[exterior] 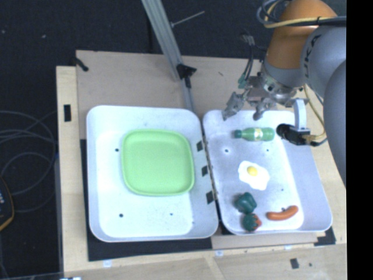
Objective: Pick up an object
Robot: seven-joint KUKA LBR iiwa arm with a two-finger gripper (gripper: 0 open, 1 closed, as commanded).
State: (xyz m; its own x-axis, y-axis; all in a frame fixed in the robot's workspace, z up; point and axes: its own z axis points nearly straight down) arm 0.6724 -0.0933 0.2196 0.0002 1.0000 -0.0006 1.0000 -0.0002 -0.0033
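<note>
My gripper hangs over the far edge of the right bin, its two fingers spread apart with nothing between them. Just in front of it lies a green bottle on its side. Further toward the front sit a fried egg, a green pepper, a smaller dark green piece and a sausage.
The left bin holds a light green square plate. A grey metal post rises at a slant behind the bins. The orange-banded wrist looms over the right bin's far right corner.
</note>
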